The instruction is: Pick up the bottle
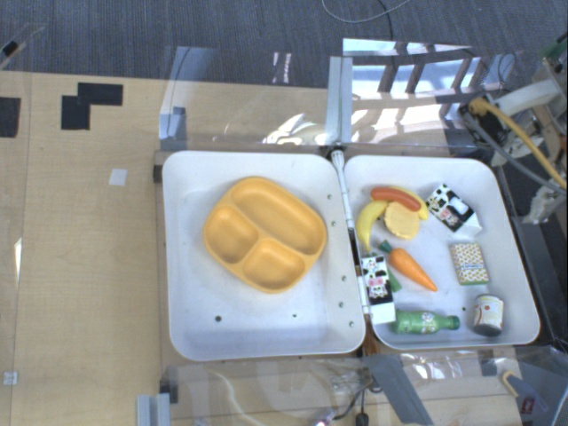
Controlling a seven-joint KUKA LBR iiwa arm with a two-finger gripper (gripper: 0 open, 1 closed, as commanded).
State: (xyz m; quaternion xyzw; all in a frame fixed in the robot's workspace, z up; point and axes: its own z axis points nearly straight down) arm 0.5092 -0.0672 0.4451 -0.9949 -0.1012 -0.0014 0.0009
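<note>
- Counted two white bins, set side by side: left bin (191, 327) and right bin (506, 193), touching along the middle rail.
- Counted one yellow plate (264, 233) with three compartments, lying alone in the left bin, turned at a slant.
- Counted one green bottle (424, 323) in the right bin. Lying on its side along the near wall, cap end pointing toward the small can (487, 313) just beside it. Nothing resting on top of it.
- Counted two cow-patterned cartons: first carton (377, 280) against the middle rail, just above the bottle's base; second carton (450, 208) toward the far right of the same bin.
- Counted one each of: carrot (414, 270) between first carton and tan block (468, 263); banana (366, 223); red sausage (397, 197); round yellow-orange piece (401, 223), touching both banana and sausage.
- Label on the small can too blurred to read; surface pattern of the tan block hard to make out.
- Grey hardware with a yellow hose (510, 122) at the far right, cut off by the picture's edge; form unclear.
- One thin cable (373, 7) looping on the dark floor beyond the bench, running out of frame at the top.
</note>
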